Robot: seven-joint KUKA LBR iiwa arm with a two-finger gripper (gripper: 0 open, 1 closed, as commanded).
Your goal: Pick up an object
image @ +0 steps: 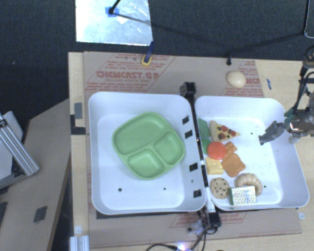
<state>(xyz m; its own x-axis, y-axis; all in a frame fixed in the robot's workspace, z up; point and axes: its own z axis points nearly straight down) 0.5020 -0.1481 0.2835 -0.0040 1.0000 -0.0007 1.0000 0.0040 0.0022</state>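
Worktop [235, 69] carries 2 white bins. Left bin [102, 109] has a green divided plate [148, 146]. Right bin [290, 184] has toy food along its left side: pizza slice [222, 132], tomato [216, 150], cookie [219, 187], croissant [249, 180]. My tool [268, 133] hovers over that bin's right part, holding nothing; can't tell its state.

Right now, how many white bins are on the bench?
2. The left shallow white plastic bin holds a green divided plate. The right shallow white plastic bin holds toy food along its left side. None looks hidden.
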